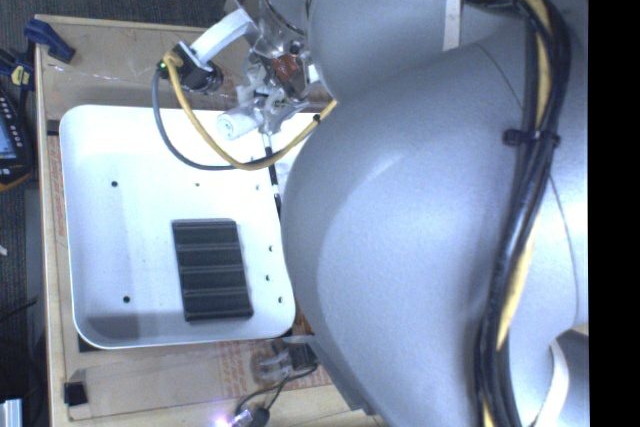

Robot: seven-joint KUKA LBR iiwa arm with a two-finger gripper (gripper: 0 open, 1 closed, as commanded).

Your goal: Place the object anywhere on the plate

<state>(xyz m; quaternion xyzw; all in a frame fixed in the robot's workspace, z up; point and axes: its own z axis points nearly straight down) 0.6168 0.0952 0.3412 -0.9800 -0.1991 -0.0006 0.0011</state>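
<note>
White bin, dark ridged block near its front edge.

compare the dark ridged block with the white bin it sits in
The block is dark grey and ridged; the bin is white and smooth. The block is small and flat; the bin is far wider, with a raised rim. Both are roughly rectangular, with rounded corners.

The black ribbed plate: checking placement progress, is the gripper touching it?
Apart. The camera view shows the gripper near the bin's far rim, bare white floor separating it from the black ribbed plate.
</note>
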